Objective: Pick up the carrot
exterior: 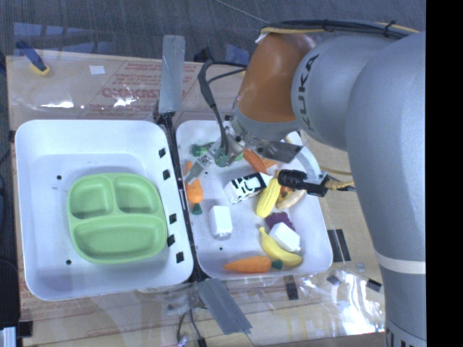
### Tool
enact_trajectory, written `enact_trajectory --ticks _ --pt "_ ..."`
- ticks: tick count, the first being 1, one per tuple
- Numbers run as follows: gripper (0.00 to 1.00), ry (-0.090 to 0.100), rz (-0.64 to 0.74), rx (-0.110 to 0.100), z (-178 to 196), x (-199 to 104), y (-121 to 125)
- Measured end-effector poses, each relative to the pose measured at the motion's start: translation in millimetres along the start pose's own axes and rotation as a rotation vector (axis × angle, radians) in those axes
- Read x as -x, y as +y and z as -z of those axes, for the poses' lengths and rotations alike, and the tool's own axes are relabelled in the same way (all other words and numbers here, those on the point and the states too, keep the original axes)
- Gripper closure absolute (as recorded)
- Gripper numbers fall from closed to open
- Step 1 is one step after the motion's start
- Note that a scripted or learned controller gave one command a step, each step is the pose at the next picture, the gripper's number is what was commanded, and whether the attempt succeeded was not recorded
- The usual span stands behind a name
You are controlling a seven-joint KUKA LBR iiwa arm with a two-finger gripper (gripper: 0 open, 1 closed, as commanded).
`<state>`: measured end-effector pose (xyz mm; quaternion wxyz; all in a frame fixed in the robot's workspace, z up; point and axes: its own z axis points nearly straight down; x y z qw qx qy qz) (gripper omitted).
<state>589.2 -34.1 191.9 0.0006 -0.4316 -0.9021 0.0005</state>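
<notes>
An orange carrot (247, 264) with a green top lies along the front wall of the right bin (316, 226). A second, shorter carrot (194, 191) rests against that bin's left wall. Another orange piece (258, 161) shows just under the wrist, partly hidden. My gripper (215, 155) hangs low over the back left part of the right bin, a little above and to the right of the short carrot. The wrist and arm hide much of the bin's back. Nothing can be seen held.
In the right bin lie a corn cob (267, 198), a banana (278, 249), a white block (221, 220), a black-and-white item (247, 185) and a purple piece (278, 222). The left bin (32, 194) holds a green divided plate (116, 217).
</notes>
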Motion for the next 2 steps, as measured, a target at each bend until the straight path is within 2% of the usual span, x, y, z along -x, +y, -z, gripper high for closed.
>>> enact_trajectory --ticks 1,2 --pt "0.00 0.002 0.026 -0.001 -0.6 -12.9 2.3" --pt "0.00 0.002 0.026 -0.002 -0.6 -12.8 2.2"
